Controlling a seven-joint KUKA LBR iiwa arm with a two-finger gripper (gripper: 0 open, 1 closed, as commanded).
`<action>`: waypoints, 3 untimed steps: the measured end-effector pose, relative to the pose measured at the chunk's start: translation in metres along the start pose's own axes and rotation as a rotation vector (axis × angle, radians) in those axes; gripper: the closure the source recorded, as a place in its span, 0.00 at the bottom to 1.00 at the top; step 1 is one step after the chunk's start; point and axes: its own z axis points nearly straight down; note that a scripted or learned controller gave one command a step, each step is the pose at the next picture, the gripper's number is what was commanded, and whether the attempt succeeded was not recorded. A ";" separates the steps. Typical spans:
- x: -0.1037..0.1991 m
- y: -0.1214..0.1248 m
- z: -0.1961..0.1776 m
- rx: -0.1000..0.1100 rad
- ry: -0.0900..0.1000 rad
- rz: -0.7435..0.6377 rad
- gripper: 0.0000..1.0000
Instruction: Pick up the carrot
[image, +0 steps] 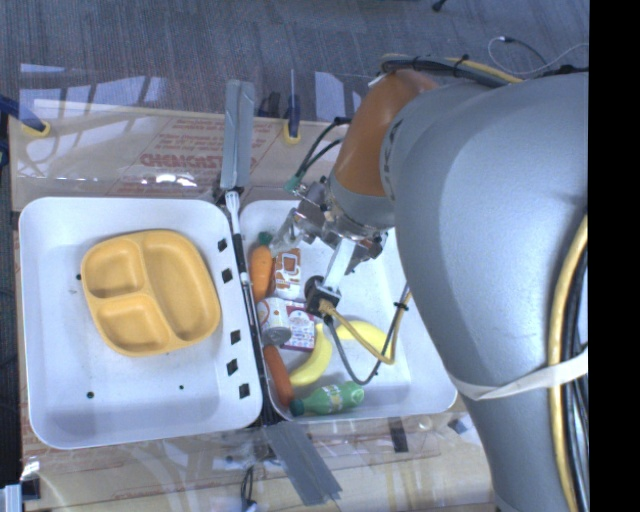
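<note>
The carrot (261, 272) is orange with a green top and lies lengthwise against the left wall of the right bin (425, 385). My gripper (293, 238) hangs over the far left part of that bin, just right of and above the carrot's green end. Nothing can be seen held in it. A second, darker orange, carrot-like piece (278, 376) lies nearer the front along the same wall.
A red and white packet (289, 274) and a can (281, 332) sit just right of the carrot. A banana (316, 364) and a green bottle (330, 398) lie at the front. The left bin (50, 400) holds a yellow divided plate (150, 292).
</note>
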 end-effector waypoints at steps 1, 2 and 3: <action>0.054 -0.017 -0.019 0.000 -0.001 -0.072 0.00; 0.055 0.043 0.000 0.000 -0.001 -0.099 0.00; 0.014 0.070 -0.099 -0.002 0.001 -0.109 0.00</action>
